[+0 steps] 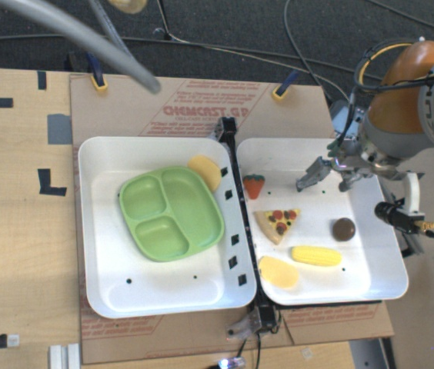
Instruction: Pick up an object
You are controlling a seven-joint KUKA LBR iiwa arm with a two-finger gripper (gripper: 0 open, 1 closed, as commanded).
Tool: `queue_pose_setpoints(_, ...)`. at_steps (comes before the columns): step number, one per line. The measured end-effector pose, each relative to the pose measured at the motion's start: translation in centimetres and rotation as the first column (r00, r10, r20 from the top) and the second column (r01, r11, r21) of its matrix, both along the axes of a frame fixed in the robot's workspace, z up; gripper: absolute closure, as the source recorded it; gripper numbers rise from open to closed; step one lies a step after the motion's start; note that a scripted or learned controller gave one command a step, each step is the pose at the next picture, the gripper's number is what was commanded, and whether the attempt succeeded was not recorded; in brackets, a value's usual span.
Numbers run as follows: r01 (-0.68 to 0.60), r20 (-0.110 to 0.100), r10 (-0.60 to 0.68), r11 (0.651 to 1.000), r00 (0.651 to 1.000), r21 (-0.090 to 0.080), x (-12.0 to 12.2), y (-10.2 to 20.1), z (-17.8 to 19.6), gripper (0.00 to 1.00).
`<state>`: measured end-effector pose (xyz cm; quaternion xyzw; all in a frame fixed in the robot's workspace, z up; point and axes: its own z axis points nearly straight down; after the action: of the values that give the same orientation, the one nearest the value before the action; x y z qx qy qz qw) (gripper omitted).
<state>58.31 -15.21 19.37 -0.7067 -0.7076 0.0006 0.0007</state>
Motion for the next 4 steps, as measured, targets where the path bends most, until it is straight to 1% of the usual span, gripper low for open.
queue_pose_setpoints(1,0.0,-0.004,0.0,1.0,1.0,-0.001,-0.7,-0.1,-4.5,0.0)
queue_pose_setpoints(2,-0.001,-0.004,0.001,1.0,1.0,0.0,0.0,0.6,-10.0,0.0)
queue_pose_setpoints(3,0.001,0.009,-0.001,1.0,1.0,-0.003,0.2,0.6,-10.5,0.0)
queue_pose_setpoints(4,-0.001,0.009,0.001,1.0,1.0,-0.003,0.2,0.7,-9.6,1.0)
